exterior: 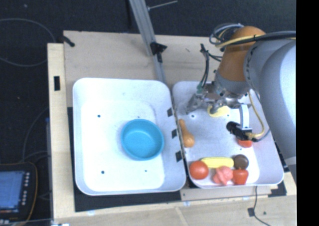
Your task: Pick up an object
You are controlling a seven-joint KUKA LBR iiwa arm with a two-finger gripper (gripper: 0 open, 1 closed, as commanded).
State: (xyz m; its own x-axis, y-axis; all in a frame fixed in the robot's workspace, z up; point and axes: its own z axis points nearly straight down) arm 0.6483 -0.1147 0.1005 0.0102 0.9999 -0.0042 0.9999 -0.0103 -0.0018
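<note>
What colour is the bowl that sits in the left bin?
The bowl is light blue; the camera view shows it plainly from above.

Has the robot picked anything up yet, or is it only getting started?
Nothing looks lifted yet. The gripper is low in the right bin, beside a small yellow piece. Whether it grips that is unclear. The carrot, tomato and banana lie untouched, so the pickup remains.

A pale wooden bench stands on a dark floor crossed by thin cables. A grey metal pole slants over it. A small lit screen glows lower left
</note>
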